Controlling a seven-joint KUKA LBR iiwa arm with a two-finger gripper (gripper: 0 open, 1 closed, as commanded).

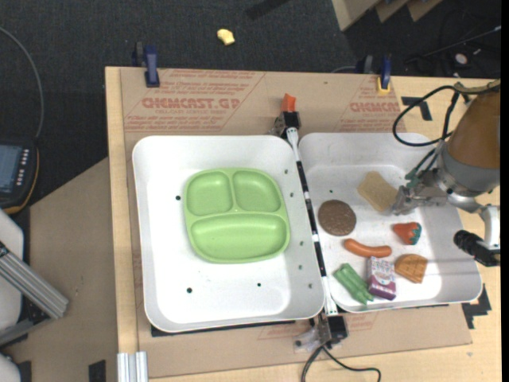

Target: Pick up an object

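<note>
While the tan bread slice [375,190] is lying in the right bin [350,151], I am seeing the gripper [404,200] sitting just beside its right edge; finger state cannot be determined. Near it are lying 1 brown patty [337,217], 1 sausage [367,248] and 1 strawberry [407,231]. The green divided plate [236,214] is occupying the left bin [159,213].

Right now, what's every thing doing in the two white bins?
Green plate: flat in left bin, nothing on it.
Tan bread: lying by the gripper.
Brown patty: lying flat.
Sausage: lying down.
Strawberry: resting loose.
Purple packet: beside green vegetable.
</note>
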